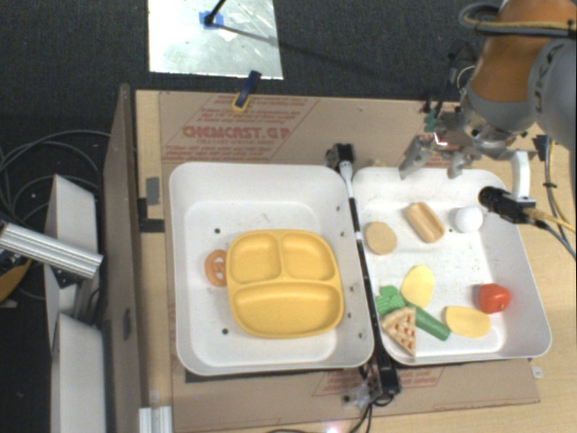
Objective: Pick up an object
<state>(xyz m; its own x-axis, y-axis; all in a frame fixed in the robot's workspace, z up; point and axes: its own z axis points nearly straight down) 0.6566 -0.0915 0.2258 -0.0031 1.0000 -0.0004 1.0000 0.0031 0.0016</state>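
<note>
My gripper hangs over the far edge of the right bin, fingers spread open with nothing between them. Below it in that bin lie toy foods: a hot dog bun, a white egg, a tan round cookie, a yellow chip, a green vegetable, a pizza slice, a yellow slice and a red tomato. The bun is the nearest to the gripper, a little in front of it.
The left bin holds a yellow divided plate with an orange pretzel at its left edge. A black clamp sits where the two bins meet. A black fitting juts over the right bin's far right side.
</note>
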